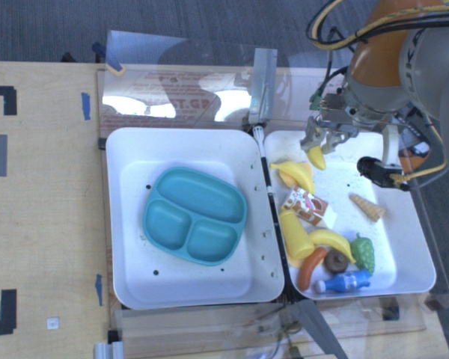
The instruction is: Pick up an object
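Yellow piece (316,158) hangs clamped between the closed jaws (319,146), above the right bin (411,264).

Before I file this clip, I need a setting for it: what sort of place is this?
Most likely a robotics lab's pick-and-place test bench, not a kitchen. A grey and orange arm hangs over two white bins; one holds a teal divided plate, the other toy food such as a banana.

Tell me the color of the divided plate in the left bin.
Teal blue divided plate, in the camera view.
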Robot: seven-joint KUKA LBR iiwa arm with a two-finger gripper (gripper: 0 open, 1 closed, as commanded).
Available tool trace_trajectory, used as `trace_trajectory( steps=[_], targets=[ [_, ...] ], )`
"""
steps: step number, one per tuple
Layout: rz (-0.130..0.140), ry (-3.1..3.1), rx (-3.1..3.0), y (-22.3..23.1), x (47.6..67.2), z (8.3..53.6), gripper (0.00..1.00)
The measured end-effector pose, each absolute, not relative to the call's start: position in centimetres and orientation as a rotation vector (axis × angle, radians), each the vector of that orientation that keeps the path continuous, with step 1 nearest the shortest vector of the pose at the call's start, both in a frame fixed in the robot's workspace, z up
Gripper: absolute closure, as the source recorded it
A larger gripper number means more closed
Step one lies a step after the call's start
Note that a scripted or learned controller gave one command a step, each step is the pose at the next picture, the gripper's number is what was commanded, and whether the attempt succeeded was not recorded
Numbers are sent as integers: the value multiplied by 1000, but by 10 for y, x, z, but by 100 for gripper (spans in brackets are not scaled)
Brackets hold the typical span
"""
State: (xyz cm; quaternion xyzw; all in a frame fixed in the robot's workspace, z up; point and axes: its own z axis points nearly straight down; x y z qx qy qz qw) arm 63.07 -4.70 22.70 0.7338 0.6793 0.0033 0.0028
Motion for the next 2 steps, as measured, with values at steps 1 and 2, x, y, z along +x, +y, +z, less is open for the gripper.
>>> trace_trajectory(
  steps=[1,2],
  targets=[
    [-6,2286,2160,-32,631,208,100],
    [-7,2090,2351,-66,625,183,100]
  ],
)
